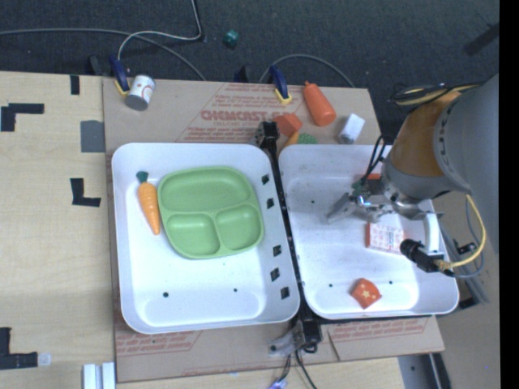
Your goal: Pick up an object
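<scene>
Gripper (350,204) low inside the right bin (324,290), fingers splayed apart, gripping nothing. Just beside it lies a flat red-and-white packet (383,237); a small red-orange block (365,292) sits near the front wall. Arm (438,148) bends in from the right, orange band above the wrist.

Under me lies a bench (49,241) topped with a brown cardboard sheet (219,116), and on it my two white bins (195,310) sit side by side, touching. Behind them on the cardboard rest an orange bottle-shaped toy (319,104), a small white block (351,127) and a little can (140,91).
</scene>
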### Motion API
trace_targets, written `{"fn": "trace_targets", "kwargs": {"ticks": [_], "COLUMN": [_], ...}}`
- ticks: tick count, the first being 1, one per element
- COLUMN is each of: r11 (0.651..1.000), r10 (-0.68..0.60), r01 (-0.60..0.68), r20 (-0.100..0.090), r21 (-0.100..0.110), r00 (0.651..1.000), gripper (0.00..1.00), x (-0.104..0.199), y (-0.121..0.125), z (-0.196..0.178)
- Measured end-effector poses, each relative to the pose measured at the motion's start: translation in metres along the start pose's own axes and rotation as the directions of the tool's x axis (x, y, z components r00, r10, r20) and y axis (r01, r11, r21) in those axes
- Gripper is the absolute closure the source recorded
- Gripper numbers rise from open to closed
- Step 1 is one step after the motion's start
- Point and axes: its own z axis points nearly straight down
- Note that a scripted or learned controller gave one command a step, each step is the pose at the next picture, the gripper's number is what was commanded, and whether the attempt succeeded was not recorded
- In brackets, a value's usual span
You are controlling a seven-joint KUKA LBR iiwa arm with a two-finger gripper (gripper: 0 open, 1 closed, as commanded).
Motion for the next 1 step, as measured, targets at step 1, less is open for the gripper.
{"fn": "trace_targets", "kwargs": {"ticks": [1], "r11": [1.000], "r10": [0.001], "r01": [-0.001], "r20": [-0.001], "r21": [0.004], "r00": [1.000], "gripper": [0.00], "x": [-0.0319], "y": [0.0299], "z": [-0.1125]}}
